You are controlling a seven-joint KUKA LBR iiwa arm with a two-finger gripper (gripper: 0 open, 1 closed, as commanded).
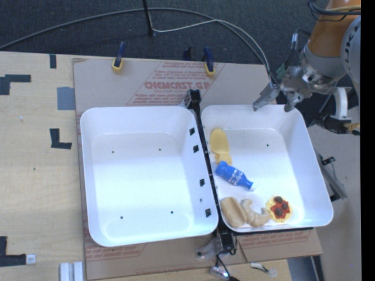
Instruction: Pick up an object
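Dark carpet runs across the back of the room, with a thin cable looping over it, and in front of it sits a pale wooden bench (35, 174) marked with scraps of dark tape. On the bench lies a sheet of cardboard (170, 84) printed in red, held at its far edge by two clamps (119, 60), one with a yellow tip.

Two shallow white bins rest on the cardboard side by side, joined along a dark strip with clips. Nothing lies on the floor of the left bin (140, 227). The right bin (304, 157) holds all the small things, gathered toward its left and near side.

From the right, the grey arm (337, 31) with its orange band hangs above the far right corner of the right bin. Its gripper (274, 102) points down and leftward, the two fingers spread apart with nothing between them, just over the bin's far rim and well apart from the objects.

Inside the right bin, a flat yellow piece (220, 143) lies close to the dividing wall. Just beside it, toward the front, a blue bottle (234, 175) lies on its side at a slant. Near the front wall a tan bread-shaped lump (232, 211) touches a curled beige piece (256, 214), and next to those sits a small yellow round thing topped with red and dark bits (279, 209).
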